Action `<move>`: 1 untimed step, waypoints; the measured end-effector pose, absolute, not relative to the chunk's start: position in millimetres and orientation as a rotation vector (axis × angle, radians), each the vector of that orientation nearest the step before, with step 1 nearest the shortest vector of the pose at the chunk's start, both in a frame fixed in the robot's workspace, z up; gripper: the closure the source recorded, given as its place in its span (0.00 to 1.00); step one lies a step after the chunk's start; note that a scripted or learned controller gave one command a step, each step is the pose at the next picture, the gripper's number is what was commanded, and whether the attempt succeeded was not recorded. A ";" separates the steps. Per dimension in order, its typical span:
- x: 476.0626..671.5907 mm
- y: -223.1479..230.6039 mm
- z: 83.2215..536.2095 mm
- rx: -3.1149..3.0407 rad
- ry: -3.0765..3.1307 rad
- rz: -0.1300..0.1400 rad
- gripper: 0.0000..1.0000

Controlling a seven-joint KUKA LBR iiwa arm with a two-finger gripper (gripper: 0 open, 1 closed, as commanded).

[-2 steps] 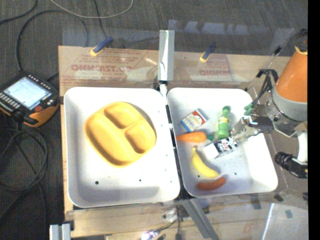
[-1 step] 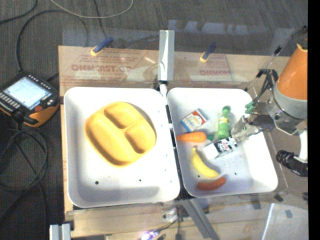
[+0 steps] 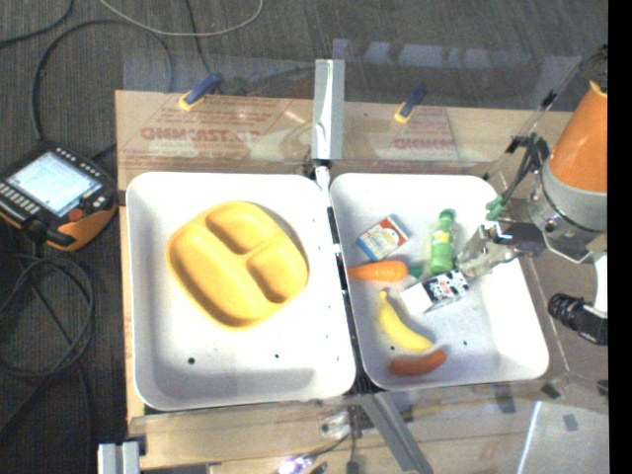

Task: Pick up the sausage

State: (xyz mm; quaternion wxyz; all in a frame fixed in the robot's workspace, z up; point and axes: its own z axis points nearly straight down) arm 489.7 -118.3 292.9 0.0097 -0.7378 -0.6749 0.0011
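Observation:
The sausage [image 3: 418, 364] is a short reddish-brown link lying near the front wall of the right bin [image 3: 513, 339], just below a yellow banana [image 3: 400, 326]. My gripper [image 3: 478, 256] hangs over the right bin's middle right, well behind and to the right of the sausage. Its tips sit close to a small black-and-white box [image 3: 439, 291] and a green bottle [image 3: 441, 242]. Nothing shows between the tips.
An orange carrot [image 3: 379, 272] and a small blue-and-white carton [image 3: 382, 236] lie in the right bin's left half. The left bin [image 3: 158, 363] holds a yellow divided plate [image 3: 238, 262]. A handheld controller [image 3: 54, 194] rests off the bench at the left.

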 end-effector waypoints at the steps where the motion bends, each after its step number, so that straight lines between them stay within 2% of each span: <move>1: 490.4 -116.5 301.0 -2.298 -2.110 0.005 1.00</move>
